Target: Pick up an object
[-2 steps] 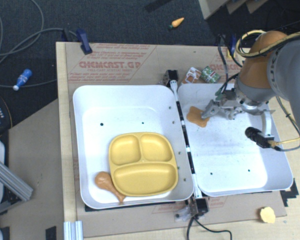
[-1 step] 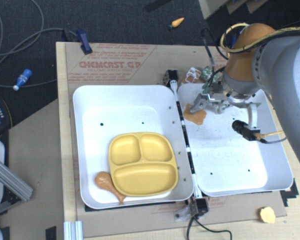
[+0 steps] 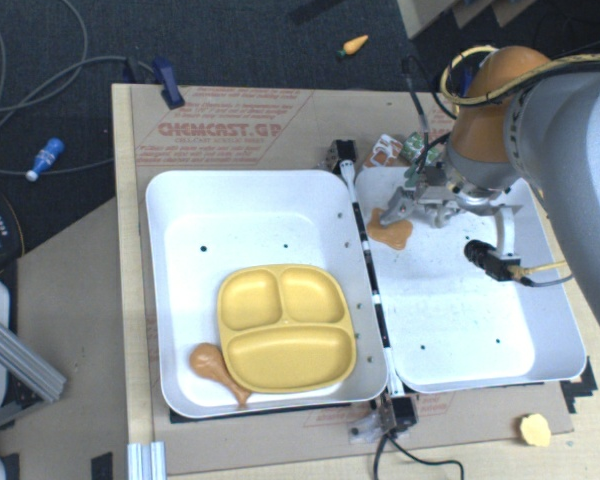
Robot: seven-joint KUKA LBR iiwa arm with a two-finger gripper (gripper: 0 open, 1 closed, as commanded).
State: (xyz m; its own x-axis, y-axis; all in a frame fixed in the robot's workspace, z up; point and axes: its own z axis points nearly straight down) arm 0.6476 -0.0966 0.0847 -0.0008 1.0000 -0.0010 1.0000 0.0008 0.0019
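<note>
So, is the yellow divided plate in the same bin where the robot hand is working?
No. The yellow divided plate lies in the left bin, while the hand is over the right bin.

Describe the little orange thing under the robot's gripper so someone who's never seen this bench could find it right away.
Start at the right white bin, the one the grey arm reaches over. Near its top left corner, by the seam with the other bin, lies a small flat tan-orange piece, just below the gripper. It is the sole loose item in that bin.

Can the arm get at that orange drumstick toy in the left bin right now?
Probably yes: the drumstick lies uncovered, though it sits tight against the yellow plate and the bin wall.
</note>
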